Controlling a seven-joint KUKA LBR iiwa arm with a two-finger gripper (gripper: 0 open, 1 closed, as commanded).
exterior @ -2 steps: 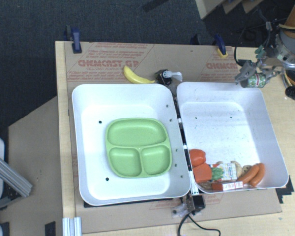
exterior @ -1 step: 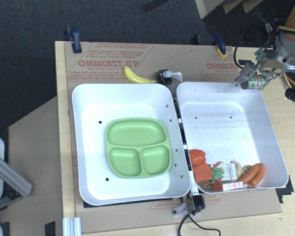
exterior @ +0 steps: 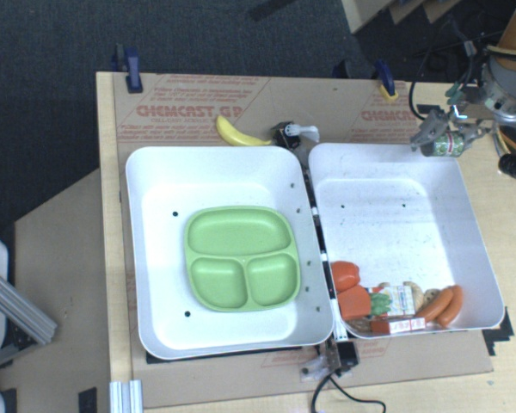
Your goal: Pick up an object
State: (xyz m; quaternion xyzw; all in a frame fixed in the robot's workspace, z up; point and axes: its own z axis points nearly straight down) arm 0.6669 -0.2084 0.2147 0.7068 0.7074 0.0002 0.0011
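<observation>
The pincer hangs over the far right corner of the right bin; I cannot tell how it stands. Toy food, red pieces, a carrot and a packet, lies heaped in that bin's near edge. A green divided plate sits in the left bin. A banana lies on the bench behind.

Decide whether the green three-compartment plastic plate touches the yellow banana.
Apart. The camera view shows the green three-compartment plastic plate inside the left white bin, while the yellow banana lies outside, beyond its far rim.
</observation>
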